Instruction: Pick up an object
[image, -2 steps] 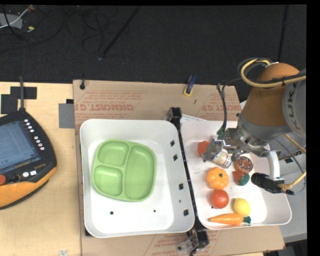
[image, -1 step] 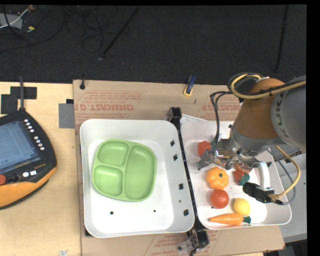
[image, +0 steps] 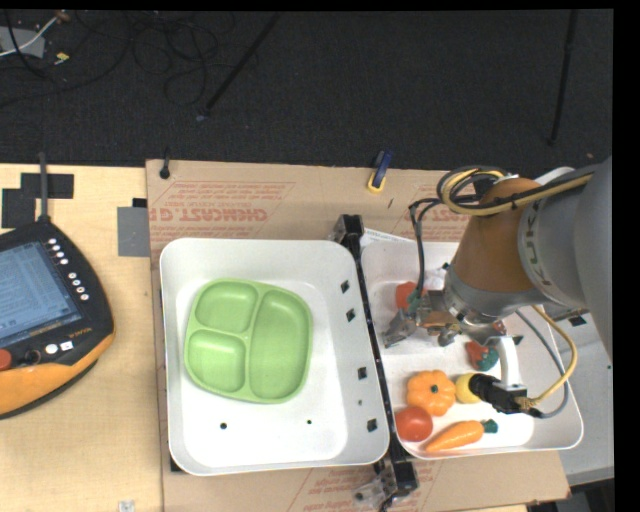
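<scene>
The two-finger gripper (image: 405, 325) hangs low in the right white bin (image: 560, 435); whether it is open or closed cannot be told. Beside it lies a small red toy (image: 404, 294); nearer the front, an orange pumpkin (image: 430, 391), red tomato (image: 414, 424) and carrot (image: 458, 434).

claw (image: 405, 325) above right bin (image: 560, 425)

We see the grey arm (image: 560, 240) reaching in from the right, orange band (image: 490, 250) above the wrist, wrist bent downward, gripper (image: 405, 325) low and pointing left, dark cables looping over the wrist.
</scene>
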